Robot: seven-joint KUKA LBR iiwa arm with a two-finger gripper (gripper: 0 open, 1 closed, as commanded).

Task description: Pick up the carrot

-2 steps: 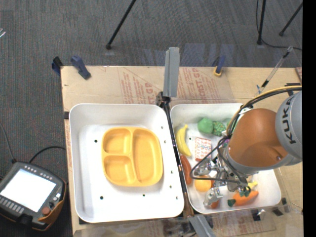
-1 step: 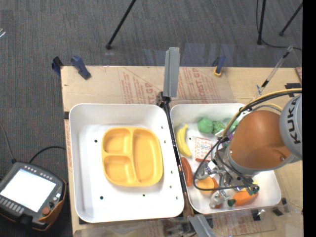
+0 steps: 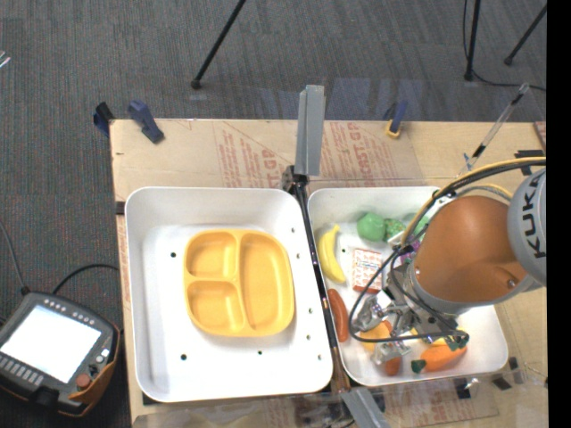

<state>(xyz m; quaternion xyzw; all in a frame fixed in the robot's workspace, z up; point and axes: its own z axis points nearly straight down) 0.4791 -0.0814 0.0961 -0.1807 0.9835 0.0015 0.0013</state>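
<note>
Yellow tray [image 3: 239,282] in left bin [image 3: 147,239], carrot [image 3: 443,355], banana [image 3: 331,252] in right bin [image 3: 343,205]

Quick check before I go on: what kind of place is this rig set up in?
Probably a robotics lab or test cell, not a kitchen. Two white bins sit on a cardboard-covered bench, tripod legs stand on grey carpet, and a teach pendant lies on the floor.

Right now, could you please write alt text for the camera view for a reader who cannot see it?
A grey arm's end effector hangs low over the right bin, beside an orange carrot, with a banana and green toy nearby. The left bin holds a yellow divided plate.
</note>
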